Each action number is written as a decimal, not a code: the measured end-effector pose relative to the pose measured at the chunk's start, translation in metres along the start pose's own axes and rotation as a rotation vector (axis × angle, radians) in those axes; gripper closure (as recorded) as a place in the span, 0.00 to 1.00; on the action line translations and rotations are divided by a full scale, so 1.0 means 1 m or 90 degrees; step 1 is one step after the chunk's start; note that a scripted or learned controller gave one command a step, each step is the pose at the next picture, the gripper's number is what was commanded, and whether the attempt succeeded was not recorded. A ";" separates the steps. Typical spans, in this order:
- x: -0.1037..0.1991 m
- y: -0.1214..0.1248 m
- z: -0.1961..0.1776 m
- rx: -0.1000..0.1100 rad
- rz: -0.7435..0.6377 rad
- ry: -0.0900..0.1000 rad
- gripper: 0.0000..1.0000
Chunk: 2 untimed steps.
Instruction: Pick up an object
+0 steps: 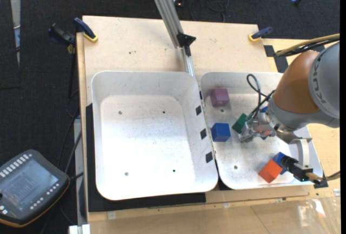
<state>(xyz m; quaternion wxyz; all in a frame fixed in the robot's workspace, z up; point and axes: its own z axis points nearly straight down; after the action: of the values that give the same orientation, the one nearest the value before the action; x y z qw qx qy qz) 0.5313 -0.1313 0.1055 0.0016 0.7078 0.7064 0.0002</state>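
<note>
- Your gripper point(247, 133) sits low in the right bin point(238, 176), with its metal tip just beside a green block point(239, 122). You cannot tell from this angle whether it is clenched or released, and nothing can be seen held in it.
- The green block lies tilted at the gripper's upper left edge, touching it or very nearly so. This looks like the object being gone for, though that is a judgement from closeness alone.
- A blue cube point(220, 132) rests just to the gripper's left, close to the wall between the bins. A purple cube point(219, 97) sits farther back in the same bin, apart from both.
- Toward the front right corner, an orange block point(269, 171) lies against a smaller blue block point(279, 159), near the gripper but not touching it.
- The arm point(305, 92), grey with its orange band, reaches in from the right and hangs over the right bin's far side, with black cable looping off the wrist.
- The left bin point(108, 98) takes no part in the work at this point.
- As for progress, you should treat the pick as not yet done: the gripper is down among the blocks, but every one appears to rest on the bin floor. Closing on one and lifting it clear is what remains.
</note>
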 end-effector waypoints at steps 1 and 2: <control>0.002 -0.005 -0.060 -0.002 -0.003 0.000 1.00; 0.000 -0.005 -0.124 -0.004 -0.003 0.000 1.00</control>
<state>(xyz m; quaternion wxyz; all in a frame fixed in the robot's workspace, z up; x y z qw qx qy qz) 0.5257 -0.1315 0.2290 0.0037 0.7061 0.7081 0.0021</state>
